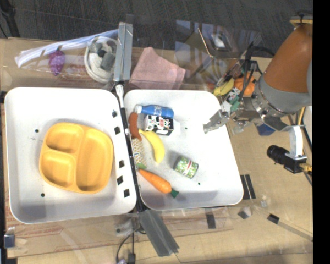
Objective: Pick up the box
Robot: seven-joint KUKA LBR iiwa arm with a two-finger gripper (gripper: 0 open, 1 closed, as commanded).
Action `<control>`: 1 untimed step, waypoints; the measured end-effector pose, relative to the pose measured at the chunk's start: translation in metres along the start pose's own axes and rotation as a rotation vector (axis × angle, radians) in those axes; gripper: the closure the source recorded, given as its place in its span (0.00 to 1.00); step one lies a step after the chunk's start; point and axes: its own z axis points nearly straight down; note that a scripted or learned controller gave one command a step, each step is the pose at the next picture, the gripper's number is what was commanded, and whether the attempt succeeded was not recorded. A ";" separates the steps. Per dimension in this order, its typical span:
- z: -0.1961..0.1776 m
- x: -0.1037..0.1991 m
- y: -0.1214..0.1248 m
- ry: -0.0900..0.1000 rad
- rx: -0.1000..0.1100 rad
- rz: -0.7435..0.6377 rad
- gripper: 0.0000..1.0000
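The box (156, 120) is a small blue, white and black carton lying on its side at the upper left of the right bin (220, 180). My gripper (213, 124) hangs over the bin's upper right part, about a hand's width to the right of the box and apart from it. Nothing shows in its grasp. The grey arm with its orange band (289, 56) reaches in from the right.
Beside the box lie a sausage (133, 124), a banana (154, 146), a carrot (155, 181) and a green can (186, 167). The left bin (22, 202) holds a yellow divided plate (76, 157). A pink cloth (157, 69) and a plastic bag (71, 56) lie behind the bins.
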 end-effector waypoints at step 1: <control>0.125 0.032 -0.007 0.001 0.003 -0.038 0.00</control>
